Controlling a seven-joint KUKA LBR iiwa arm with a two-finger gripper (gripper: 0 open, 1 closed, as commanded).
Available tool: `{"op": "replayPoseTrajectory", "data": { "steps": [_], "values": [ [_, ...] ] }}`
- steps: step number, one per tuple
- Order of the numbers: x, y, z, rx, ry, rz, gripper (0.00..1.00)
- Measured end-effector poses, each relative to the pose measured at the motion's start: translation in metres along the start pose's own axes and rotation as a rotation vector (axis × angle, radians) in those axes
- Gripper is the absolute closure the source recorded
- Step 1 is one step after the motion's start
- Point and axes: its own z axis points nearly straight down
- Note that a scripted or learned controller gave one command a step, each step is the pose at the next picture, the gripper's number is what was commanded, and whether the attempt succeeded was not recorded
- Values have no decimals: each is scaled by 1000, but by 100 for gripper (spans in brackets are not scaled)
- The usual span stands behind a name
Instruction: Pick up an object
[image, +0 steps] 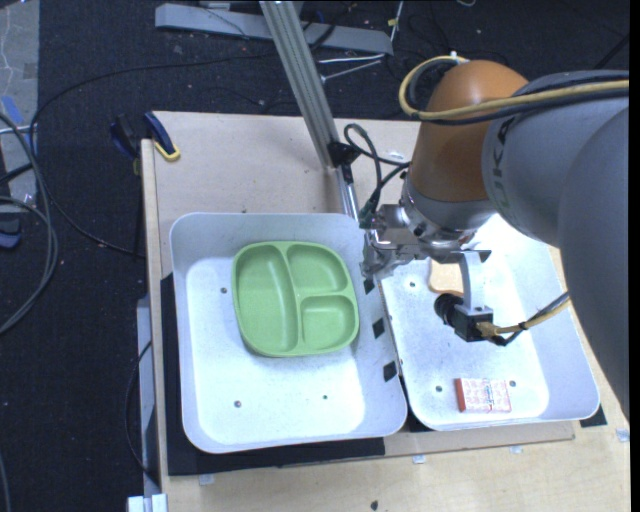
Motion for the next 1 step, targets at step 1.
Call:
{"op": "replayPoseTrajectory", "data": {
  "steps": [1],
  "values": [
    [47,10,9,1,0,-1,100]
  ]
}}
